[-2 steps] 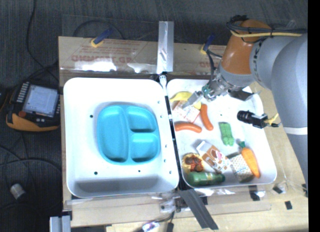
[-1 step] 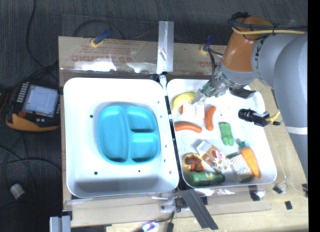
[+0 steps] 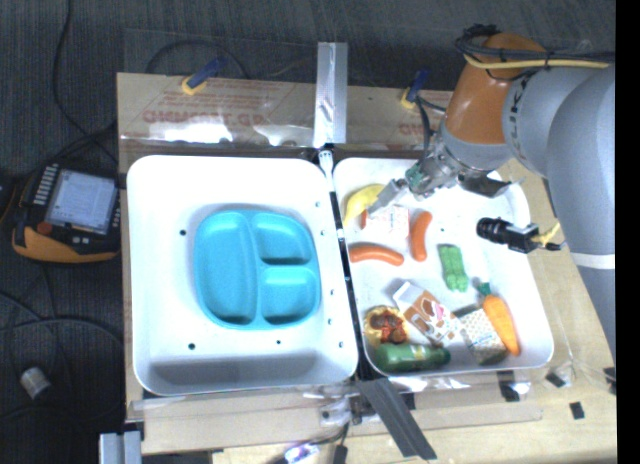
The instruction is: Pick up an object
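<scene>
Hovering over the right bin's [image 3: 535, 282] far end near banana [image 3: 358, 199]; gripper [image 3: 400, 190] spread unclear, cannot tell; nothing lifted yet.

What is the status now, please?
Gripper low in right bin, near banana; nothing seen held. Sausages, carrot, cucumber close together. Left bin: blue tray.

Down on the worktop [image 3: 230, 102], brown and glossy with tape, two white bins sit touching side by side: the left bin [image 3: 160, 252] and the right bin [image 3: 535, 322]. Blue clamps [image 3: 203, 74] grip its far edge.
</scene>
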Controlling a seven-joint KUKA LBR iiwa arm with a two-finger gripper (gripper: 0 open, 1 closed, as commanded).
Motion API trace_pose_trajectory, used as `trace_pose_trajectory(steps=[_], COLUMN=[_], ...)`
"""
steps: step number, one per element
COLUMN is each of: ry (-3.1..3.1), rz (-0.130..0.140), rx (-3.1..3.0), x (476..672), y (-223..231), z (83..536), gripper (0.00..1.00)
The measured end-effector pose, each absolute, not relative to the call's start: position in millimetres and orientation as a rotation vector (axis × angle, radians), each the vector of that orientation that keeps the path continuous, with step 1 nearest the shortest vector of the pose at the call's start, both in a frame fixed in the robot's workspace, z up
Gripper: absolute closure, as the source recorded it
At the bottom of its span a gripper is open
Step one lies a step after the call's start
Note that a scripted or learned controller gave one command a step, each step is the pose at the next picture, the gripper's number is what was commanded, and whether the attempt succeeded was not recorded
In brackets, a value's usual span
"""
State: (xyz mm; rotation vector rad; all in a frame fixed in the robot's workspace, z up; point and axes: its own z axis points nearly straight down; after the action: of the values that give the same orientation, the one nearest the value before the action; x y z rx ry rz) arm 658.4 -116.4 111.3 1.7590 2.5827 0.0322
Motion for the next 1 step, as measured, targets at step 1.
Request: trace_pose_trajectory(steps=[1], ry=[2.777], rz=[-0.003], rx=[1.464], x=[652.3], y=[-109.5], z=[166.3], gripper=[0.0])
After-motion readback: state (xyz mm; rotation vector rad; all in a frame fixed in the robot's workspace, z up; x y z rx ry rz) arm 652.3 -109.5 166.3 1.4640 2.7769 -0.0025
